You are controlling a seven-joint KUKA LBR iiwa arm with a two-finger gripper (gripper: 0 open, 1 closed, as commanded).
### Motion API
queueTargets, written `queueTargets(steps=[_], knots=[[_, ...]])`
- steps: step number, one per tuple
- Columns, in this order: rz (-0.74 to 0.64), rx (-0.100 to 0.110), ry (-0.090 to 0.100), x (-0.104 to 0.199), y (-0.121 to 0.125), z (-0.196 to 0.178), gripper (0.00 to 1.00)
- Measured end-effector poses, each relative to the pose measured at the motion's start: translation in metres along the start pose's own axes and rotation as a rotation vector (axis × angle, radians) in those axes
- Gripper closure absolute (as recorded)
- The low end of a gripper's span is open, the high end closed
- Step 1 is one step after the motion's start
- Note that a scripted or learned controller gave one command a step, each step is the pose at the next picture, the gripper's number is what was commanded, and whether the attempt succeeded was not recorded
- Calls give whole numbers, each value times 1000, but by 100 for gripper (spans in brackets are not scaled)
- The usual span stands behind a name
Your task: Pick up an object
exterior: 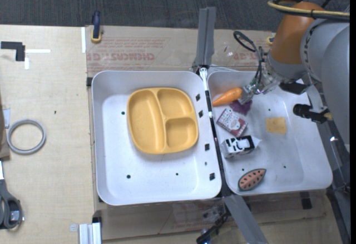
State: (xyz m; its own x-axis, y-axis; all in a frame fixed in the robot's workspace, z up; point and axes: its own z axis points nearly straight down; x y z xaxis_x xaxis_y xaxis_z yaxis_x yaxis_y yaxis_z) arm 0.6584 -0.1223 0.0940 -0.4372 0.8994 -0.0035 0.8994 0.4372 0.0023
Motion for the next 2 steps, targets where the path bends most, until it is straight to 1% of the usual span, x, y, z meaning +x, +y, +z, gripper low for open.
queueTargets(steps=[1, 2], knots=[[414, 10, -2, 18, 1, 0, 100], [417, 9, -3, 17, 0, 1, 0]])
